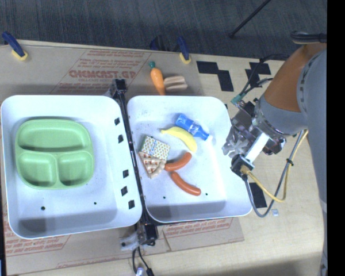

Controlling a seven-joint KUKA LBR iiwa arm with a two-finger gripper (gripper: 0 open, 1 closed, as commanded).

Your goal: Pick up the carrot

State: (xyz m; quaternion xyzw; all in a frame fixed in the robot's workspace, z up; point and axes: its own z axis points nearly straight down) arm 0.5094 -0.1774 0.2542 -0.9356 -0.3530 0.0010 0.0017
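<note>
The carrot [157, 79], orange with a small green top, lies on the cardboard just behind the right bin [218, 105], outside both bins and near the gap between them. My gripper [236, 156] hangs over the right rim of the right bin, well to the right of the carrot and nearer the front. Nothing shows in its grasp.
A tan bun-like piece [175, 84] lies touching the carrot's right side. The right bin holds a banana [180, 137], a blue packet [191, 125], waffle pieces [154, 154] and two sausages [178, 163]. In the left bin sits a green divided tray [53, 151]. Blue clamps [184, 53] stand at the back edge.
</note>
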